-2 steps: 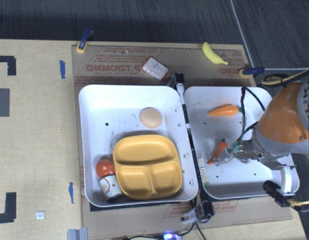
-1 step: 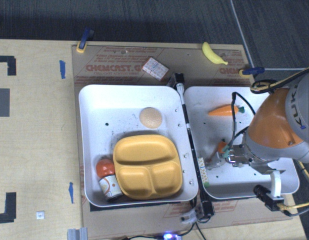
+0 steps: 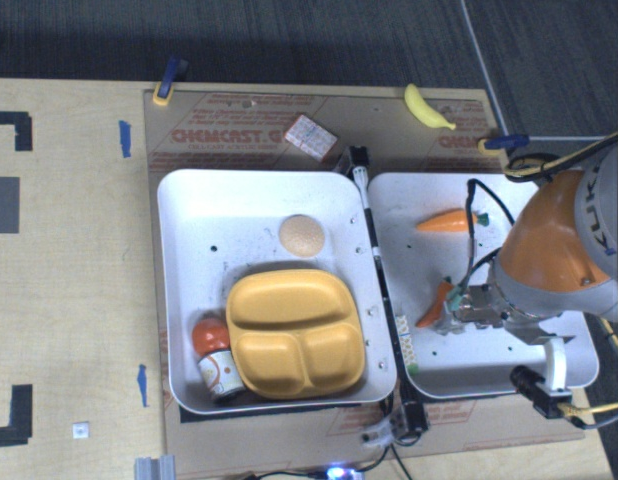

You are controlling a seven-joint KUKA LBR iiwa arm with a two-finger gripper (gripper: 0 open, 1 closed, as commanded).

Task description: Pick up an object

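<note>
End effector (image 3: 457, 308) is seen low in right bin (image 3: 489, 368), beside small orange piece (image 3: 432, 308); contact and finger opening can't be told.

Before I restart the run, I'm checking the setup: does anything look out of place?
Yes. A banana and a small patterned block lie on the cardboard behind the bins, outside both. In the left bin, the yellow divided tray sits askew, crowding a small can.
</note>
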